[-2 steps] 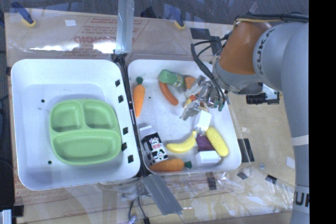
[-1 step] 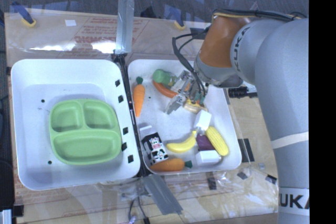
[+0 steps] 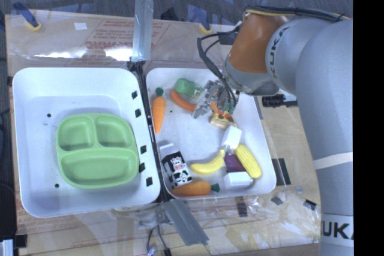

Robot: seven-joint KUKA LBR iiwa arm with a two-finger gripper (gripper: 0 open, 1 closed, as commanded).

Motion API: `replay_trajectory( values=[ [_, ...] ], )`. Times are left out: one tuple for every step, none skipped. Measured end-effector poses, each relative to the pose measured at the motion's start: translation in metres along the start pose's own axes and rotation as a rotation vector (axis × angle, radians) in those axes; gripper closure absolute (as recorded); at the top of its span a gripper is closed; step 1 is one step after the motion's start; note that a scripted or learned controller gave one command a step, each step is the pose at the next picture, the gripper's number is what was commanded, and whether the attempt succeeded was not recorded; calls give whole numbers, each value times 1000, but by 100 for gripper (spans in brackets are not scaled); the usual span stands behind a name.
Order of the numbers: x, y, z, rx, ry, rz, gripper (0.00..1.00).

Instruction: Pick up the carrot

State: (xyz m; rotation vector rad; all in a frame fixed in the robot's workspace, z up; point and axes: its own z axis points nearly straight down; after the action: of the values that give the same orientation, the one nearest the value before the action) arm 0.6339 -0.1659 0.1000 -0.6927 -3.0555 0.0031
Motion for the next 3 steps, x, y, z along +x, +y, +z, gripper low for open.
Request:
replay_trajectory(
  values=[
    [32,29,-68,-8,-8,646,100],
    [86,115,-91,-6,-3,911,100],
    [116,150,-115,-5,-4,786,100]
  ],
)
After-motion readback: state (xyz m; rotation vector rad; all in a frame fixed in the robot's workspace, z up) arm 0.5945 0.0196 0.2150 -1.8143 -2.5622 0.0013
